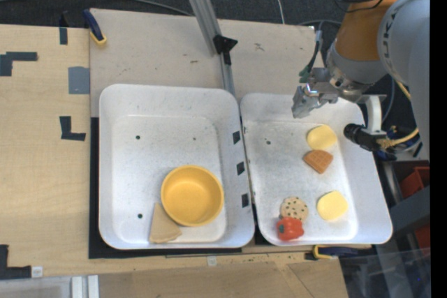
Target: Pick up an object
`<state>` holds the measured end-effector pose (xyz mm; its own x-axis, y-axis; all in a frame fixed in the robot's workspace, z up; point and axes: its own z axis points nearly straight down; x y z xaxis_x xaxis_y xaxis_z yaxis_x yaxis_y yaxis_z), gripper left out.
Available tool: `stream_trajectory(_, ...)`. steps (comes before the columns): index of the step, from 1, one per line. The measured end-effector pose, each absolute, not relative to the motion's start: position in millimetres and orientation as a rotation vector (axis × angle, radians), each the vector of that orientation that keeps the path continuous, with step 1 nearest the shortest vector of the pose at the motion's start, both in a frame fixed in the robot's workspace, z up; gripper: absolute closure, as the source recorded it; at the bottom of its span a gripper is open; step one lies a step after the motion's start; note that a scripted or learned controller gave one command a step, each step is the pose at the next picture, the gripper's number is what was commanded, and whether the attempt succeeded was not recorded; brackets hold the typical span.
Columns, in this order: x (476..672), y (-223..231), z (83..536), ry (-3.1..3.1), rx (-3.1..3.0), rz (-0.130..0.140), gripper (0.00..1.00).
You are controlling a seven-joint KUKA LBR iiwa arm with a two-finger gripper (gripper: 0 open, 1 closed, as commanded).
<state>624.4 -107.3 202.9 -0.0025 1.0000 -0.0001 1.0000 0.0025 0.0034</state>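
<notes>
Pincer [306,105] first: it's hanging over the far edge of the right bin [262,150], metal fingers pointing down, and honestly I can't tell if they're spread or pressed together. Nothing is sitting between them that I can make out.

Taking that right bin as the reference and going big to small. Just to its left, the left bin [126,122] is sitting edge to edge with it, same shallow white plastic with rounded corners and little dark specks. In the left bin's near half a yellow bowl [192,195] is resting, round, smooth and matte, and a flat tan wedge [162,227] is poking out from under the bowl's near left side.

Inside the right bin, everything is lying toward its right side. A pale yellow rounded piece [322,137] is lying nearest the pincer, just below and to the right of it. Touching its near edge, an orange-brown wedge [318,161] with a waffle-like texture is lying flat. Closer to the near rim, a second yellow round piece [332,206] is sitting alone. Left of that, a speckled cookie-looking disc [294,208] is lying flat, and a small red tomato-like piece [290,228] with a green top is touching its near edge, right by the bin's near rim.
</notes>
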Motion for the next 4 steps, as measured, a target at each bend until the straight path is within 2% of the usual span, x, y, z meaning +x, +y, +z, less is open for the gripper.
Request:
stream_trajectory(1, 625.3, -106.9, 239.6, 2.222, 2.218, 0.003, 1.00)
stream_trajectory(2, 619.6, -45.8, 235.2, 2.231, 2.215, 0.000, 1.00)
stream_trajectory(4, 629.1, 66.7, 247.2, 2.231, 2.214, 0.001, 1.00)
